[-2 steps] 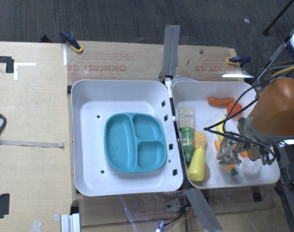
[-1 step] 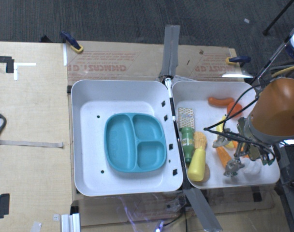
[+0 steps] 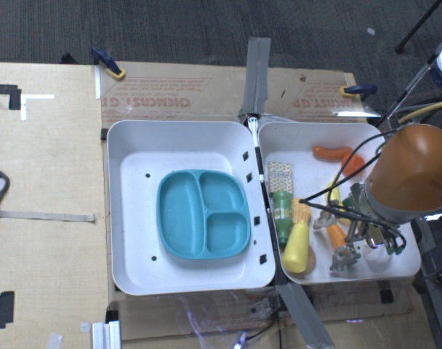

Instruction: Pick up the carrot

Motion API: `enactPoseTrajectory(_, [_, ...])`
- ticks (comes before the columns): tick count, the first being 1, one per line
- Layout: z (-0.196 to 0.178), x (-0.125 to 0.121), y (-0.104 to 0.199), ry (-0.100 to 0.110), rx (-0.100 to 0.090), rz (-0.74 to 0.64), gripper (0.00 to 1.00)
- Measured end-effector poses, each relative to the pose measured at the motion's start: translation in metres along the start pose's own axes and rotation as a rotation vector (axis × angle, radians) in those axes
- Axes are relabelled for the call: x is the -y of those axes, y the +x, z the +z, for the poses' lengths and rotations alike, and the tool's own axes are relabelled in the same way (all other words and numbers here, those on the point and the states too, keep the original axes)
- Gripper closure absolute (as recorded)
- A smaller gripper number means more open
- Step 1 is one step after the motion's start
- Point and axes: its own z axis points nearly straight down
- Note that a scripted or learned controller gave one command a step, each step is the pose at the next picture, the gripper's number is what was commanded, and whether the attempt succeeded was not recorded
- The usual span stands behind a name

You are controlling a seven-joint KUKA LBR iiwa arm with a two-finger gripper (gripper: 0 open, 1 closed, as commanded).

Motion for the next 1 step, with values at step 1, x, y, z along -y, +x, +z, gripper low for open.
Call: enactPoseTrajectory(1, [-0.0101,0.0004,-0.0029,0.003,0.006,-0.002,1.0])
